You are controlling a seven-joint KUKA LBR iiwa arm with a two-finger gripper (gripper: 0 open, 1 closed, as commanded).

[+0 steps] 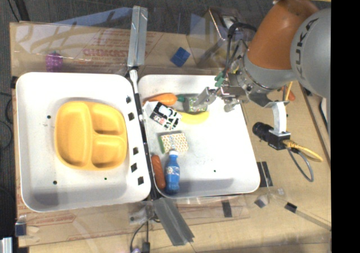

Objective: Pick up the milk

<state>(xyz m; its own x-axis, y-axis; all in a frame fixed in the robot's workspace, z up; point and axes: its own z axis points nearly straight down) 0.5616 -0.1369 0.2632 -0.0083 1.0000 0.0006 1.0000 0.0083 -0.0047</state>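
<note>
The milk looks to be the small black-and-white carton (164, 115), lying on its side in the right bin (225, 150) near its left wall. The gripper (203, 99) hangs at the bin's far edge, to the right of the carton and apart from it. It is low over a greenish item (193, 103) and a yellow banana (198, 117). The grey arm with its orange band (275, 38) reaches in from the right.
Also in the right bin are an orange carrot (162, 99), a checkered box (171, 141), a blue bottle (172, 172) and a reddish sausage (158, 171). The left bin (34, 134) holds a yellow divided tray (91, 133). A blue block (180, 56) lies behind the bins.
</note>
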